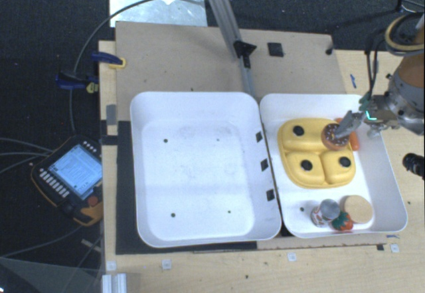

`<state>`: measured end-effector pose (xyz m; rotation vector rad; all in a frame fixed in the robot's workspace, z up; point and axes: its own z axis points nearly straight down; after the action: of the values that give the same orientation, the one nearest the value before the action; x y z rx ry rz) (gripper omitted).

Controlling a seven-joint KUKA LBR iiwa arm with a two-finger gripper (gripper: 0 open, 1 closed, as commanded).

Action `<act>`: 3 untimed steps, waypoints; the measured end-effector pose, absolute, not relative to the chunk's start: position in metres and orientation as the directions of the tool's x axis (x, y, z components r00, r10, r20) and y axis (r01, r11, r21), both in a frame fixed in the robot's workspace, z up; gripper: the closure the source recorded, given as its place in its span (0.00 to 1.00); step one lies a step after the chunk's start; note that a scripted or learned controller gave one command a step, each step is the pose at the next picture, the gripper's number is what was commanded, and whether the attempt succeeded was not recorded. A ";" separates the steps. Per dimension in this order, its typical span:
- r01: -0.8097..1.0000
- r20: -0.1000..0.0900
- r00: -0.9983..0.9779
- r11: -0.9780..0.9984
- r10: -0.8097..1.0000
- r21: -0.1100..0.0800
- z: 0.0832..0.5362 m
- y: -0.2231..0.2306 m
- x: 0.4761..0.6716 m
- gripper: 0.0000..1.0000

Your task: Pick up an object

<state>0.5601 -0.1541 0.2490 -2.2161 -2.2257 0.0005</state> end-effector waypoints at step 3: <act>1.000 0.001 -0.001 0.001 1.000 -0.003 0.140 -0.162 0.553 0.00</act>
<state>0.5535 -0.1616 0.1404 -2.2184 -2.2209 0.0025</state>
